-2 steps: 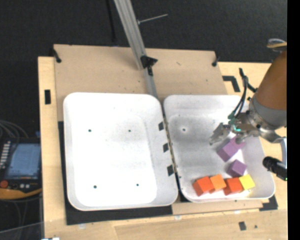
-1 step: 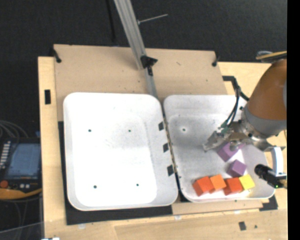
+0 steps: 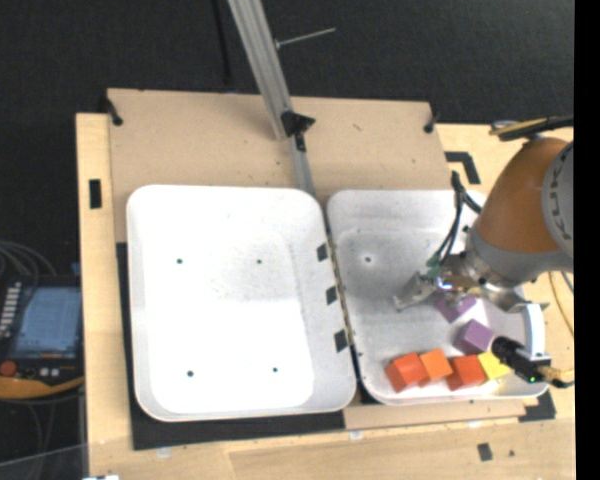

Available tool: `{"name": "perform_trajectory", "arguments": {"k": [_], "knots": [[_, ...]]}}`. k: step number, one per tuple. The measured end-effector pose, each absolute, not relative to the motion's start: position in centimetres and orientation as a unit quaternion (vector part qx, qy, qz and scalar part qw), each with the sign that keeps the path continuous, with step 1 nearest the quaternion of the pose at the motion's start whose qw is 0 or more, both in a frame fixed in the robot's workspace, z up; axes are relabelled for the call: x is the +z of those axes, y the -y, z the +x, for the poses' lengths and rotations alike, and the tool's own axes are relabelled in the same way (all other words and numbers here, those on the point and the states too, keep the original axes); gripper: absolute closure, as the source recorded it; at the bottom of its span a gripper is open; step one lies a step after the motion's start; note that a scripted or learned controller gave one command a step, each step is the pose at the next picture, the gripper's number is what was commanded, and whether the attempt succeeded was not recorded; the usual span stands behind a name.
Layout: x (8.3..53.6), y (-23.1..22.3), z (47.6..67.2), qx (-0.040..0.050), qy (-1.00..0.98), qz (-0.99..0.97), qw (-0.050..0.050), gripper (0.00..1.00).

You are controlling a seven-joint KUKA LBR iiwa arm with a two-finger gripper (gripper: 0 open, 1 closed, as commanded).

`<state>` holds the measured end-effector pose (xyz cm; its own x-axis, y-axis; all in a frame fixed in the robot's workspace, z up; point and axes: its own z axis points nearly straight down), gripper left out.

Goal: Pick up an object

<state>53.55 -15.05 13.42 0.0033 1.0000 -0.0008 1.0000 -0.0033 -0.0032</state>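
Evidently the task's candidates are the small blocks clustered in the near corner of the right-hand shallow white bin (image 3: 380,230): a red-orange cube (image 3: 408,370), an orange cube (image 3: 437,364), another red-orange cube (image 3: 467,371), a yellow block (image 3: 494,366) and two purple blocks, one (image 3: 474,335) lying free and one (image 3: 453,306) just under the wrist. The grey arm with the orange band (image 3: 520,213) reaches in over that bin, and its two-finger gripper (image 3: 442,288) sits low beside the upper purple block; whether it is spread or pinched cannot be told from this angle. The blocks look light, stiff and smooth-faced, likely foam or wood, so none seems fragile. Flat opposite faces offer the best hold. The row of cubes touches side to side, leaving little finger room, whereas the free purple block looks easier. The left-hand white bin (image 3: 230,298) lies beside.
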Motion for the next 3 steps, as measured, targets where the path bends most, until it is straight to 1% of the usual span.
{"name": "perform_trajectory", "arguments": {"k": [1, 2, 3], "knots": [[12.7, 14.9, 53.9, -0.0039, 0.708, -0.706, -0.004, 0.0], [13.4, 15.0, 53.8, -0.0034, 0.705, -0.709, -0.002, 1.0], [17.7, 15.2, 54.1, -0.0016, 0.708, -0.706, -0.003, 1.0]]}}
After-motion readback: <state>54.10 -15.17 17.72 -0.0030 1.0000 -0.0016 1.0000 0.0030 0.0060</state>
